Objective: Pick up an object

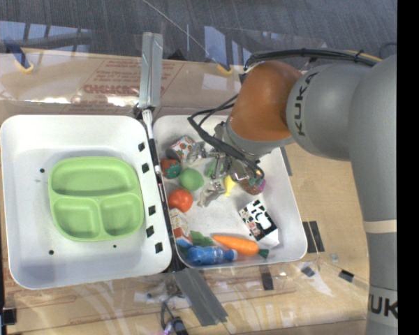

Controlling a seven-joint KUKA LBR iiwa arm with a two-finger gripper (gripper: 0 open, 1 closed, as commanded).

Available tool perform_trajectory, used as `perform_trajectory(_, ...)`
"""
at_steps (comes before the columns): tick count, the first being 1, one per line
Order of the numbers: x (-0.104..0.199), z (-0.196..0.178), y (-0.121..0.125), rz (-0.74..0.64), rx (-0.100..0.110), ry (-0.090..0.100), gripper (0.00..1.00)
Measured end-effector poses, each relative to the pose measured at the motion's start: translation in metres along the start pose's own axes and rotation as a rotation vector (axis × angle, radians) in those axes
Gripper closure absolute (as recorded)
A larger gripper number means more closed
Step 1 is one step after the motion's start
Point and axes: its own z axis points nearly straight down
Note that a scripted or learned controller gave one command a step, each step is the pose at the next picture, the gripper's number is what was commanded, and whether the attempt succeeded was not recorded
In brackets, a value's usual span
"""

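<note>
The gripper (pixel 220 180) hung low in the right bin (pixel 293 215); whether it gripped anything could not be told. A green ball (pixel 191 180) lay just left, a tomato (pixel 181 200) beyond, a carrot (pixel 236 243) below, farther off.

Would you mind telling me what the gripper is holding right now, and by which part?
It cannot be told: the gripper is down in the right bin among the toys, near a green ball, with nothing clearly between its fingers.
</note>
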Motion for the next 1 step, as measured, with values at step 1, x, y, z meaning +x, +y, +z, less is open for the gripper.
perform_trajectory(1,0.0028,0.0116,-0.0197,0.016,-0.002,-0.001,0.00)
